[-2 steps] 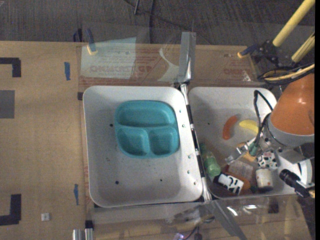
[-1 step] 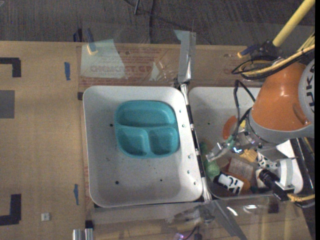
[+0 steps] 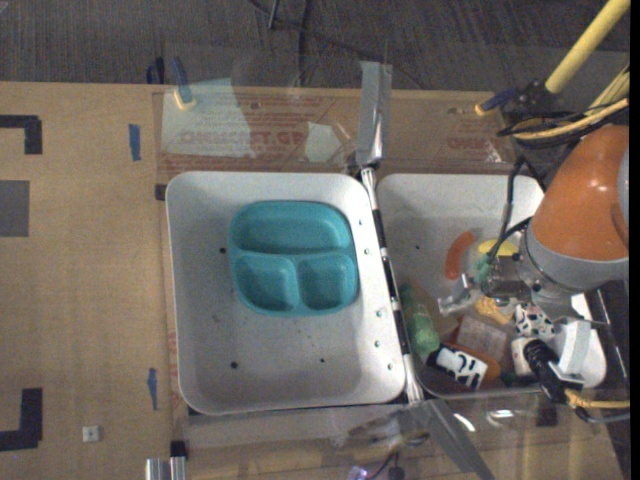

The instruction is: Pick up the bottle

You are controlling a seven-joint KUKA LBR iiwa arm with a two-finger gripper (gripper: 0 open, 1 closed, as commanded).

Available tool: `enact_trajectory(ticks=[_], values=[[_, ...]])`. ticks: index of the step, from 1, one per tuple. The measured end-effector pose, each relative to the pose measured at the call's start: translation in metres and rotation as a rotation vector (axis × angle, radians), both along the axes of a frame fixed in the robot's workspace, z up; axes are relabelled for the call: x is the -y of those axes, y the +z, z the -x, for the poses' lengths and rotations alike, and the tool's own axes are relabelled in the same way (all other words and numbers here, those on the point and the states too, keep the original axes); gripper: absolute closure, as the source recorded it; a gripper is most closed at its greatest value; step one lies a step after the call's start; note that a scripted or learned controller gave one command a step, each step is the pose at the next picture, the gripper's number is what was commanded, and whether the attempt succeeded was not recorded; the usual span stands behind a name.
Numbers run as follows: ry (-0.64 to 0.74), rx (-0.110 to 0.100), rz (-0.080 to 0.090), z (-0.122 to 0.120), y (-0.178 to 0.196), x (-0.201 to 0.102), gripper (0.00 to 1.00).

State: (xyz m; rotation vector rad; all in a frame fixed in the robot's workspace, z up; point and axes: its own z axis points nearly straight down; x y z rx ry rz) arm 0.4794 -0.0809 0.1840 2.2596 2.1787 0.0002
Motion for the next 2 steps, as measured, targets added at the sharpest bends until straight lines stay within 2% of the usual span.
enact_trajectory(ticks=[1, 2], values=[[0.161, -0.003, -0.003, 0.0, -0.09, 0.038, 0.0], [-0.099, 0.014, 0.005, -0.004, -0.094, 0.021, 0.0]])
